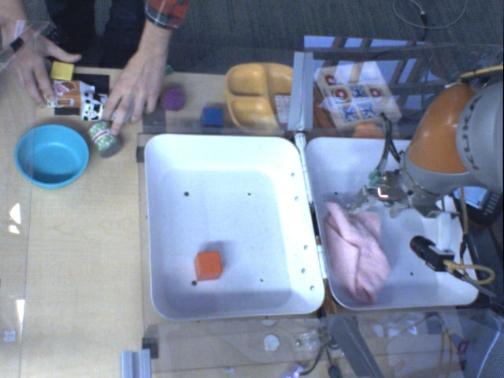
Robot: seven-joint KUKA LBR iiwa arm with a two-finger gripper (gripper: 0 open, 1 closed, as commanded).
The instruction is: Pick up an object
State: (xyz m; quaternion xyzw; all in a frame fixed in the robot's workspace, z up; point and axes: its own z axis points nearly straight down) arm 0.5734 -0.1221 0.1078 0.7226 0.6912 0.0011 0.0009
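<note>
Just below the pincer [376, 198], in the right shallow white plastic bin [425, 290], we see a soft pink folded cloth [356, 250]; we cannot tell the pincer's state. Far to its left, a small orange cube [209, 265] sits in the left white bin [228, 164].

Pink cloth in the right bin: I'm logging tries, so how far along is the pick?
Done: the arm has reached the right bin, pincer at the pink cloth's upper end. In hand: nothing visibly; the cloth lies on the floor. Left: grasp and lift. The orange block sits in the left bin.
</note>
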